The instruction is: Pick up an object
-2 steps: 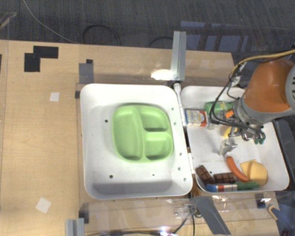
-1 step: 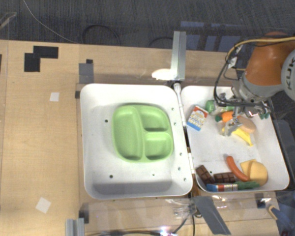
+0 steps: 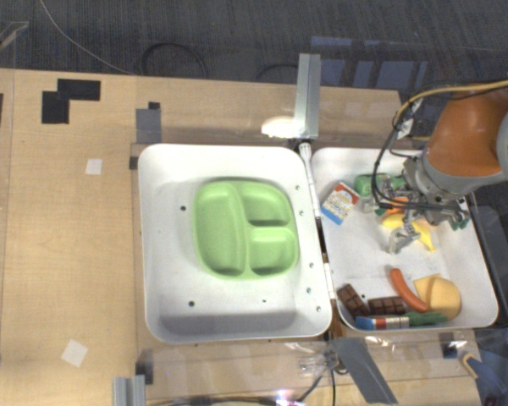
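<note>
The gripper (image 3: 404, 240) is lowered into the right bin (image 3: 483, 288), over a yellow banana-like toy (image 3: 413, 229) near the bin's middle; whether its fingers are wide or narrow cannot be told. The reach-and-grasp step is judged to be in hand; next, a firm closure and a straight lift are called for. Open room is left around the toy, while a sausage (image 3: 405, 289), a yellow bun (image 3: 438, 293) and a chocolate bar (image 3: 353, 299) are crowded along the near edge. A green divided plate (image 3: 243, 228) is held by the left bin (image 3: 165, 252).

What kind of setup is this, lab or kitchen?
Likely a robot lab bench for pick-and-place tests. Two white bins sit side by side on a wooden bench, an arm reaches in, and toy food lies in the right bin.
</note>
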Robot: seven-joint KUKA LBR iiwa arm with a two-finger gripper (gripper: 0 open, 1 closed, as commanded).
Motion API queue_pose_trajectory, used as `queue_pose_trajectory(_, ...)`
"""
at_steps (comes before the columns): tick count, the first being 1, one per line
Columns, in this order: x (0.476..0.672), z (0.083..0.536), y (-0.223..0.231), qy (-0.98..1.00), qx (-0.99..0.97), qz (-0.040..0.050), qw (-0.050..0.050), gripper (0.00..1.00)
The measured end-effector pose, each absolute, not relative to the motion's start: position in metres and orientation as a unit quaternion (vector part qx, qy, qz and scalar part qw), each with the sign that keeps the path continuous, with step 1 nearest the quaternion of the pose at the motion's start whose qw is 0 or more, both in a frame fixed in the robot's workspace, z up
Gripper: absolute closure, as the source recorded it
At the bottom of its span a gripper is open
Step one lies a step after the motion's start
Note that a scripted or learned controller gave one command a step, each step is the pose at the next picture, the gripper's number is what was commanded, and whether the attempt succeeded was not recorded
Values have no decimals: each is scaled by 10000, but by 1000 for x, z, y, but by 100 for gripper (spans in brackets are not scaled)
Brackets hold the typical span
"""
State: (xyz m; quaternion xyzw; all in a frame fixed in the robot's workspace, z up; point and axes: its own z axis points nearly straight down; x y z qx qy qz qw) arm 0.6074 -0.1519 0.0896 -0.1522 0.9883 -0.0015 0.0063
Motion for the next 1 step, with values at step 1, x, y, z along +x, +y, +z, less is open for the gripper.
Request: queue_pose_trajectory(1, 579, 90, -185, 9958, -913, -17, 74, 0)
